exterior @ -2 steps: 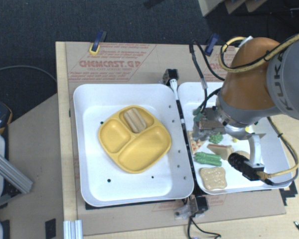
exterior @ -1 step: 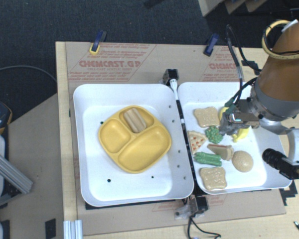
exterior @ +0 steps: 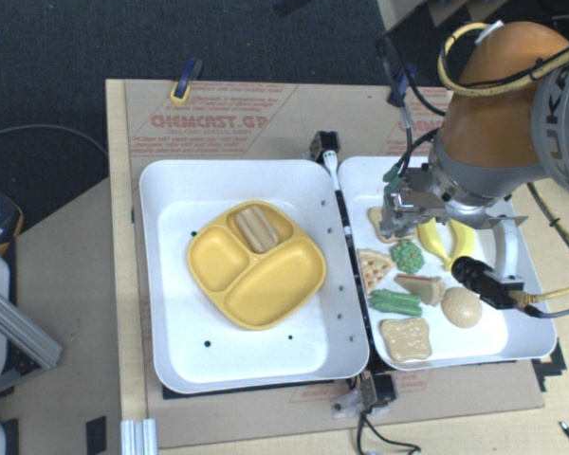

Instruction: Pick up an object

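End effector [exterior: 395, 224] sat low in the right bin [exterior: 541, 341], at its back-left part, just above the green broccoli-like piece [exterior: 407, 254] and beside the banana [exterior: 438, 239]. Couldn't tell how the end effector was set; the wrist blocked it, and nothing visibly sat in it. Candidates all lay in the right bin: pizza slice [exterior: 373, 268], green bean [exterior: 395, 302], toast [exterior: 406, 338], a tan roll [exterior: 461, 307], and a brownish wedge [exterior: 419, 286] between them. Left bin [exterior: 161, 282] carried a yellow tray [exterior: 258, 275] with a sausage-like piece [exterior: 257, 227] in its back compartment. My read: the step was the descent onto a pick, most likely the broccoli piece or the banana end. To do it well, I'd commit to one item, centre on it and come straight down, since the pieces were packed touching or just beside each other and an off-centre close would pinch a neighbour or shove things aside. The broccoli piece looked lumpy, so grip across its widest part. Lift vertically, clear of the divider between bins, and confirm the item is actually held before moving off. The cable near the roll looked like a snag risk.
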`<state>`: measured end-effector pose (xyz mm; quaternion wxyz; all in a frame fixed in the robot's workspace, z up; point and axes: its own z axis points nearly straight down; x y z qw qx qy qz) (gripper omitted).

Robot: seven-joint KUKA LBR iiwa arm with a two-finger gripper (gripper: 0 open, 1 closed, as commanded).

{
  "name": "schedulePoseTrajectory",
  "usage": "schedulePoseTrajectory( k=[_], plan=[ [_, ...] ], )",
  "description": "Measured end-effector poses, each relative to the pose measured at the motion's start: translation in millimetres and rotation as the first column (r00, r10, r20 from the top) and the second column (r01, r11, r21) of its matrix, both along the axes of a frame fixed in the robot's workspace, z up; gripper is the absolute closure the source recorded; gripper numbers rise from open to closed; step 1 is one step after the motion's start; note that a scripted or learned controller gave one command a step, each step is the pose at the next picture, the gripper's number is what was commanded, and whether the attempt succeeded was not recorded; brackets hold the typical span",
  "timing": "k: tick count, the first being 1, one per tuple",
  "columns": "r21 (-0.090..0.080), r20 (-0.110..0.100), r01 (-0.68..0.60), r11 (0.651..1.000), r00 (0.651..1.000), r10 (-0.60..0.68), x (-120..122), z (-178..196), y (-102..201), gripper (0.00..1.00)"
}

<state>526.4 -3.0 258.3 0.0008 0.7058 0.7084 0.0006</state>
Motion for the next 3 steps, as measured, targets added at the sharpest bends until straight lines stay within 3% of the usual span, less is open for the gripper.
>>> schedulePoseTrajectory(
  k=[1, 2, 3],
  plan=[
    [0.006, -0.008, -0.011, 1.0, 1.0, 0.011, -50.1, -5.4, 128.1, 1.0],
    [0.011, 0.013, -0.01, 1.0, 1.0, 0.01, -25.4, 116.0, 235.6, 1.0],
    [0.01, 0.017, 0.001, 1.0, 1.0, -0.001, -34.6, 270.3, 227.2, 1.0]
  ],
)
